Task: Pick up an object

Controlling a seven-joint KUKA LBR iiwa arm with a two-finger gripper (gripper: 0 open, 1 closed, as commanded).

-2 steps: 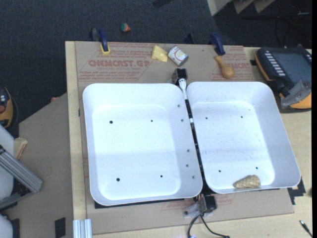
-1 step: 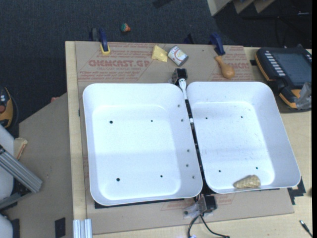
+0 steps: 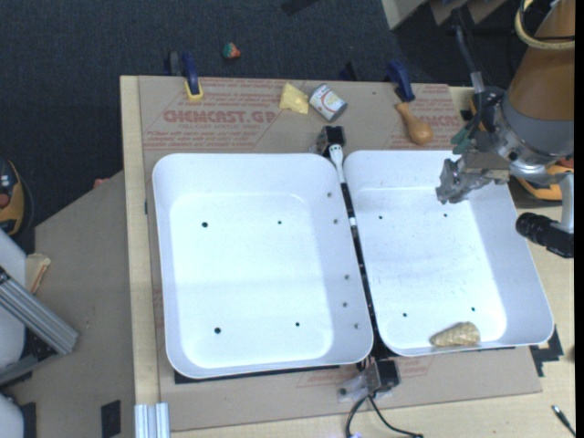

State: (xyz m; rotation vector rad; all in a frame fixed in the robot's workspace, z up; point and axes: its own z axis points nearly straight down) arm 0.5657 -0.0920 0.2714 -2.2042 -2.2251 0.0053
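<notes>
A tan, lumpy object (image 3: 454, 336) lies near the front edge of the right bin (image 3: 511, 272). My gripper (image 3: 451, 188) hangs over the far part of that same bin, close to its back rim and well away from the tan object. The arm comes in from the right, its orange band above the wrist. Nothing shows beneath the gripper but the white bin floor.
The left bin (image 3: 182, 245) sits beside the right one. On the board behind the bins lie a yellow piece (image 3: 294, 99), a small white box (image 3: 327, 102), a brown wooden-handled item (image 3: 415, 126) and a black item (image 3: 333, 140). Blue clamps (image 3: 191, 71) hold the board's back edge.
</notes>
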